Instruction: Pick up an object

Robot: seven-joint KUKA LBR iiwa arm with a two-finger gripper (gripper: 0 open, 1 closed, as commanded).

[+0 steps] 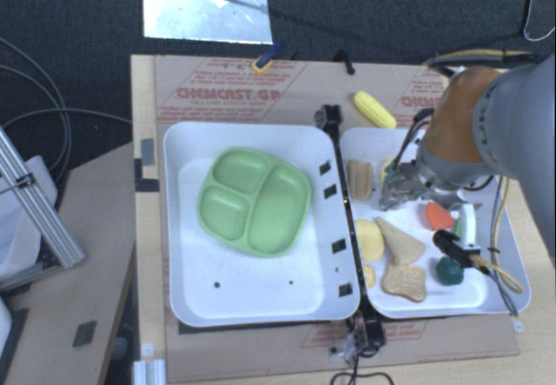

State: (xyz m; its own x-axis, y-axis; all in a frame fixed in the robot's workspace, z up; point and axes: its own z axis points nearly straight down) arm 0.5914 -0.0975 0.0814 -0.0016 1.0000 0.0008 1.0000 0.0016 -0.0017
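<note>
A grey KUKA arm with its orange band reaches into the right bin [508,283], its gripper [396,193] lowered among a scatter of toy food — whether the jaws stand apart or together cannot be told at this slant, and nothing is seen clamped between them. Just to the jaws' left lies a tan bread-like piece [360,178]; directly below them sit a pale yellow round piece [370,240] and a cream wedge [400,241], with a biscuit-coloured flat piece [406,282] further down. To the jaws' right lie an orange piece [438,216] and, lower, a dark green piece [449,270]. A yellow corn cob [374,109] rests above the jaws, outside the bin on the cardboard. Well off to the left, a green divided plate [254,201] lies in the left bin [187,288]. By the look of it, the task is at the reach-and-descend step, with no object yet secured. The next move likely calls for settling on one piece — the wedge or the bread seem nearest — closing squarely on it, then lifting clear of its neighbours.
</note>
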